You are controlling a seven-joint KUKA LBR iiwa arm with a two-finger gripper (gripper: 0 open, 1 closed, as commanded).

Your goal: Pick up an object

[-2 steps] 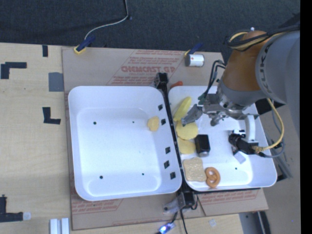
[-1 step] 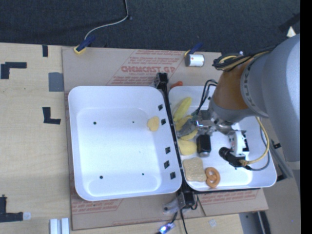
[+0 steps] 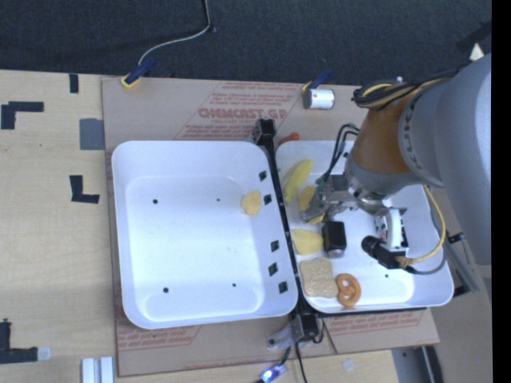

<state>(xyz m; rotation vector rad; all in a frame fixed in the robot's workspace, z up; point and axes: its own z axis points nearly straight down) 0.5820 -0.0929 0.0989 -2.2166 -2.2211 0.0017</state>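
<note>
Where my arm crosses it: the right bin [image 3: 423, 294] is partly covered, its far right side hidden under my grey bulk and orange band.
Tabletop [image 3: 48, 238]: cut off at the left and bottom edges.
Left bin [image 3: 144, 214]: holds one small yellow lump [image 3: 251, 203] near its right wall.
My hand [image 3: 326, 207]: low in the right bin among the food; I cannot tell how my fingers stand, dark parts blur together.
Banana [image 3: 297, 178]: yellow, curved, partly behind my hand, near the divider.
Yellow slice [image 3: 304, 240]: pale, flat, just beside my hand.
Bread piece [image 3: 317, 277]: tan, squarish, touching the pretzel [image 3: 348, 289], brown and looped.
</note>
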